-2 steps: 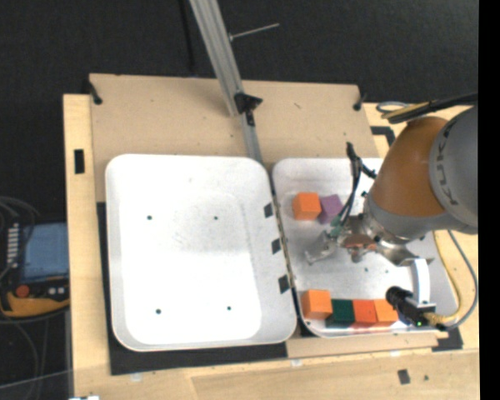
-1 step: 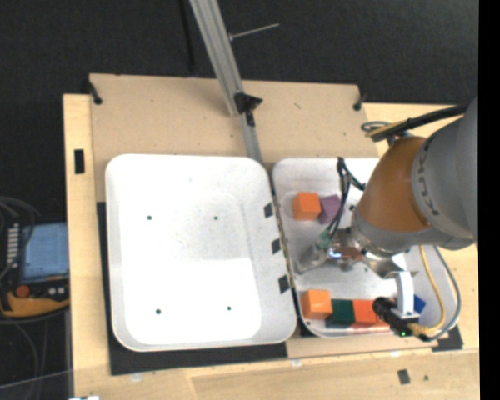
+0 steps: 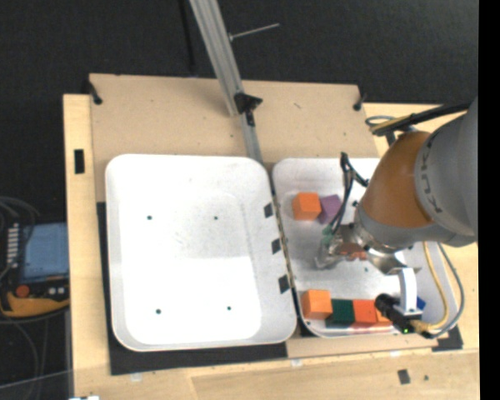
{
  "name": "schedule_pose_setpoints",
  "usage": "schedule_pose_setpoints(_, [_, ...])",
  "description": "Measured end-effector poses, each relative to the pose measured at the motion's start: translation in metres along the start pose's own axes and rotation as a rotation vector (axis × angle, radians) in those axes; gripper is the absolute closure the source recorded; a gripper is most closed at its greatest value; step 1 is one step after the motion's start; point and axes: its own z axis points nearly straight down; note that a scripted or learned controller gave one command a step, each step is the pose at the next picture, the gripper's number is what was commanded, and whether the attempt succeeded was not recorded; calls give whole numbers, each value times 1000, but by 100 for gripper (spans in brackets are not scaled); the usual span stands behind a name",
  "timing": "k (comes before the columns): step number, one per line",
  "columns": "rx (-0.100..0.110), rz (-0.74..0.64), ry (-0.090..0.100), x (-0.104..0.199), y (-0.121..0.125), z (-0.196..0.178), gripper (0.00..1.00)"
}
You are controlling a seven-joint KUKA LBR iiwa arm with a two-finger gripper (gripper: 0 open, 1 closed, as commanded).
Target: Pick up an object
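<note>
At centre right of the frame, the two-finger gripper hangs low inside the right shallow white plastic bin, below the grey arm with its orange band. The wrist hides much of the tool, so how far it is open cannot be told, and no object is seen between its tips.

Candidate objects lie in 2 groups. An orange cube-shaped block and a purple block sit touching each other just above the gripper. Along the bin's lower wall, 3 blocks form a row: an orange block, a dark green block and a second orange block.

The left shallow white plastic bin adjoins the right bin. The slanted metal pole in the upper frame probably serves as a fixture support.

The tool sits between both groups, so the target is judged undecided.
</note>
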Motion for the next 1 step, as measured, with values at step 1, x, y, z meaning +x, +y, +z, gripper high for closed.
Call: schedule_pose_setpoints(1, [-1, -12, -1, -2, -1, -63, 100])
